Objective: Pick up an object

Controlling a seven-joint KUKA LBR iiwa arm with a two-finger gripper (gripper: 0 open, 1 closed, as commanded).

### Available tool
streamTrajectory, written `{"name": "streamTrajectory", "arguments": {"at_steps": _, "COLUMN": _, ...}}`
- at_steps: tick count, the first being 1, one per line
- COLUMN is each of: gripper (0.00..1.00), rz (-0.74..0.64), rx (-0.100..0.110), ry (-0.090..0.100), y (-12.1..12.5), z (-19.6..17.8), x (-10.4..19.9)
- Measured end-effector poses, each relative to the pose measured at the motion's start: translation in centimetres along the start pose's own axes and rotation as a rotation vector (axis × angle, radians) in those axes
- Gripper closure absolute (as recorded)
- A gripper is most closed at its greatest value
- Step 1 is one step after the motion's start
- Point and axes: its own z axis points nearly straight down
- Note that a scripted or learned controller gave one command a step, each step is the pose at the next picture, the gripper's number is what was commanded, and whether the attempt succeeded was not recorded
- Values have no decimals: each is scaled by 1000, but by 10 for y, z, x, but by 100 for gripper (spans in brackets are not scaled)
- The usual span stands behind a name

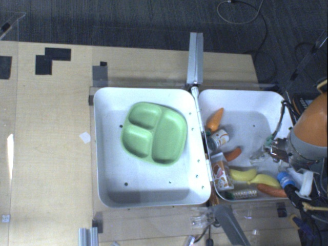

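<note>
The right bin (241, 104) holds several small items along its left and front sides. An orange carrot (216, 118) lies by the divider, with a small printed can (220, 138) just below it. A red sausage (233, 154) lies nearer the middle. Two yellow bananas (245, 175) rest at the front, beside a red-orange piece (271, 190) and a printed packet (221, 174). My gripper (271, 150) hangs low over the bin's right side, to the right of the sausage and above the bananas. Nothing shows in its grasp.
The left bin (105, 152) carries a green divided plate (154, 132). A metal rail (195, 60) runs up from the wall between the bins. The arm's orange band (313, 123) and cables crowd the right edge. A bare patch of the right bin's floor lies around its centre (248, 124).
</note>
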Motion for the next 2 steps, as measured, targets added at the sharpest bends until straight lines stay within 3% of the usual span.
{"name": "streamTrajectory", "arguments": {"at_steps": 1, "gripper": 100, "rz": -4, "rx": -6, "ry": 1, "y": 3, "z": -10, "x": 2}}
{"name": "streamTrajectory", "arguments": {"at_steps": 2, "gripper": 100, "rz": 136, "rx": 8, "ry": -3, "y": 38, "z": -116, "x": 26}}
